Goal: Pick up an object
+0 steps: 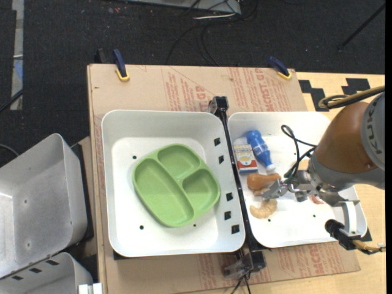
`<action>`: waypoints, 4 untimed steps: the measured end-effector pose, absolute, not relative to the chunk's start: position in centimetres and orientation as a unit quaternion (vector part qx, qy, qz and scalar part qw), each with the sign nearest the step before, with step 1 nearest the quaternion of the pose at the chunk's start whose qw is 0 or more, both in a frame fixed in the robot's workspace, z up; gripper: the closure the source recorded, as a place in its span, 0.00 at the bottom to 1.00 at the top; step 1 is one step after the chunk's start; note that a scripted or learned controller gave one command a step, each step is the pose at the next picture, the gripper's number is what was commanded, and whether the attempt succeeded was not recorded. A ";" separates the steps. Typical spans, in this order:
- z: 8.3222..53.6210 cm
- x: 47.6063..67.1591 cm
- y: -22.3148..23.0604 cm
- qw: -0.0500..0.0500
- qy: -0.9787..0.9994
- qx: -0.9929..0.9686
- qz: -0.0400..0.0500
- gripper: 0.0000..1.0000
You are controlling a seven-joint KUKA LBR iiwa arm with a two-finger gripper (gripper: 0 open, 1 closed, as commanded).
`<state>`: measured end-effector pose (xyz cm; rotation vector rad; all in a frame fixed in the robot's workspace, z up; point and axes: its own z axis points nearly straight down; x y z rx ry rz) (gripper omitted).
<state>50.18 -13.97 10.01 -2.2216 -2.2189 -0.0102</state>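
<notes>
In the right bin [294,237] lie a blue bottle [259,148], a small red and white box [245,160], a brown sausage-like piece [263,180] and a tan curved piece [264,209]. My gripper [273,190] reaches in from the right and sits low between the brown piece and the tan piece, touching or nearly touching the brown one. The fingers are small and dark against the clutter. The orange band of the arm [349,143] hangs above the bin's right side.
The left bin [122,127] holds a green divided plate [176,184]. A black divider [231,164] with clips runs between the bins. A grey-white container [37,195] stands off the bench at the left. Cables trail near the arm.
</notes>
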 end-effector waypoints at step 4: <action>21.9 51.7 -8.7 0.000 -0.710 -0.704 -0.001 1.00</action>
